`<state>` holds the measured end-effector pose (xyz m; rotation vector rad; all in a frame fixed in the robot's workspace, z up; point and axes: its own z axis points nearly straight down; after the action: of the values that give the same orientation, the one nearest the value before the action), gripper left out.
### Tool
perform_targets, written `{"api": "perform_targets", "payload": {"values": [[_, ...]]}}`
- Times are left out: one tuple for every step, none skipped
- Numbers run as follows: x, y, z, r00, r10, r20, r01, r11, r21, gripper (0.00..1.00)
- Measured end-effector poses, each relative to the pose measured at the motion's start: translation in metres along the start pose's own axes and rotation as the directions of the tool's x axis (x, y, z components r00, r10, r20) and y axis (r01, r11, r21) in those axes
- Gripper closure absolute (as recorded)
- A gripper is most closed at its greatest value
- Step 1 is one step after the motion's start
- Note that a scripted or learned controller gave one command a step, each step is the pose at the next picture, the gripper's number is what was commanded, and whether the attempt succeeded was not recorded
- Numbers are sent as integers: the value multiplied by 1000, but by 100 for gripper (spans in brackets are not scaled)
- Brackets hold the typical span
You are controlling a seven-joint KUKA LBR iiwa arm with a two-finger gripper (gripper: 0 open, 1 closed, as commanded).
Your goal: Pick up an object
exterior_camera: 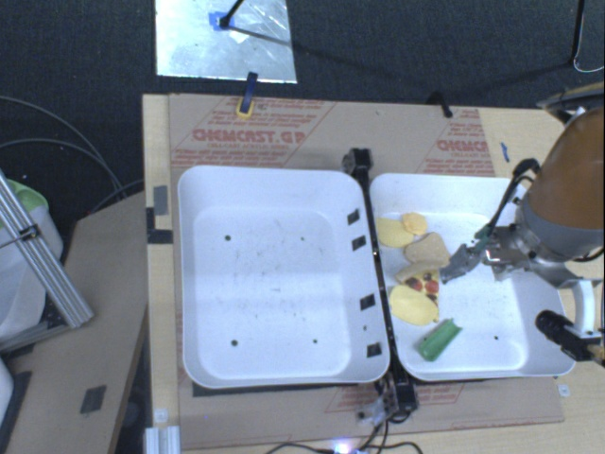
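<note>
The objects to choose from lie bunched along the left side of the right bin (492, 353): a small yellow piece (414, 223) at the top, a tan bread-like piece (427, 250) below it, a small red-and-dark item (423, 282) under that, a larger yellow piece (413, 305), and a green block (439, 340) nearest the front wall, lying at a slant. The gripper (458, 264) reaches in from the right and sits low over the bin, its tip just beside the tan piece and the red-and-dark item. Nothing shows between its tips, and the fingers are too small and dark here to tell whether they are spread or closed. So the pick looks not yet made: the approach seems largely done, while the grasp and the lift are left. The left bin (274, 282) sits alongside, joined to the right one by a dark divider with clips. Both bins rest on a brown board (312, 130) printed with red lettering, on a dark carpeted floor; a shiny metal plate (225, 26) lies beyond the board.
</note>
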<state>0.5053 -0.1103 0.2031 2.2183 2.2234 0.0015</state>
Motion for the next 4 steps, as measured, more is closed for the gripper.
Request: {"api": "perform_targets", "payload": {"values": [[-2,68,125,1000,-4,1,4,1000,-2,0],[-3,68,108,1000,-1,0,1,1000,-4,100],[121,15,14,1000,-13,-5,13,1000,-4,100],[99,-18,-15,1000,2,-1,-2,1000,0,100]]}}
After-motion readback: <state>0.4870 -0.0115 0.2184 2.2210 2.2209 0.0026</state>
